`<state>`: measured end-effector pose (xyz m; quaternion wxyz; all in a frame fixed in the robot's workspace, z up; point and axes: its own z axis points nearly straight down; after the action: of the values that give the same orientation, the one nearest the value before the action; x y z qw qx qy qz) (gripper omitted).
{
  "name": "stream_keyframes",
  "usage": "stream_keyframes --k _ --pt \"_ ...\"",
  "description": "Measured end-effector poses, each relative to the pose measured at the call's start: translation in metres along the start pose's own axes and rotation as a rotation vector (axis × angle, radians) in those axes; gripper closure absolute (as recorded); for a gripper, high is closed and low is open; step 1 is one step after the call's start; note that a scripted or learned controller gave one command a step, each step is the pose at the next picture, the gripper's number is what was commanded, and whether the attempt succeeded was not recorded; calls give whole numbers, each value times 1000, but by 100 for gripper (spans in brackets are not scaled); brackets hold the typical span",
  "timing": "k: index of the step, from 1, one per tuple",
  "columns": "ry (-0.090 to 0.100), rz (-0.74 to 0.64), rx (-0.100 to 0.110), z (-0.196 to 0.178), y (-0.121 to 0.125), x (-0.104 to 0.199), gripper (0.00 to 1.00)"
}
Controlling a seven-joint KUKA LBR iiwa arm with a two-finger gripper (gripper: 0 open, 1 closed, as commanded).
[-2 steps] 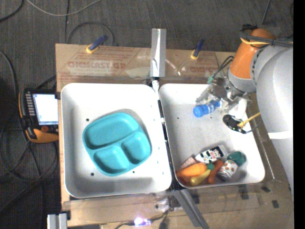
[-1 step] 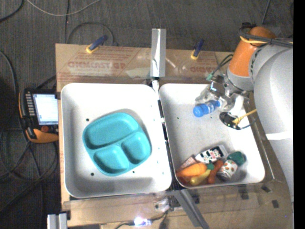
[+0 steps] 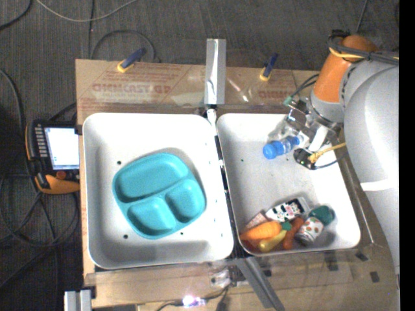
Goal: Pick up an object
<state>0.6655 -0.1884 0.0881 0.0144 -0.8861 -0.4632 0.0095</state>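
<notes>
A: In the right bin (image 3: 241,173), far side: clear bottle (image 3: 280,141) with blue cap, lying just beside the gripper (image 3: 303,129). Can't tell jaw opening or any hold.

B: Risk: slick, round. Could roll or squirt out.

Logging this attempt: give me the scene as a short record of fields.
left bin: holds a teal divided tray
right bin: clear plastic bottle with blue cap near the far side; pile of small items at the near edge, a toy carrot among them
gripper: over the right bin, beside the bottle
bottle held: cannot tell
</notes>
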Motion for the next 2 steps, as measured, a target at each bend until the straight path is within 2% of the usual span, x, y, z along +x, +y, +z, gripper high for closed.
stream_keyframes --k 1,2 --pt "-3 176 -16 -17 -4 2 0" --pt "17 389 -41 0 -42 -10 0"
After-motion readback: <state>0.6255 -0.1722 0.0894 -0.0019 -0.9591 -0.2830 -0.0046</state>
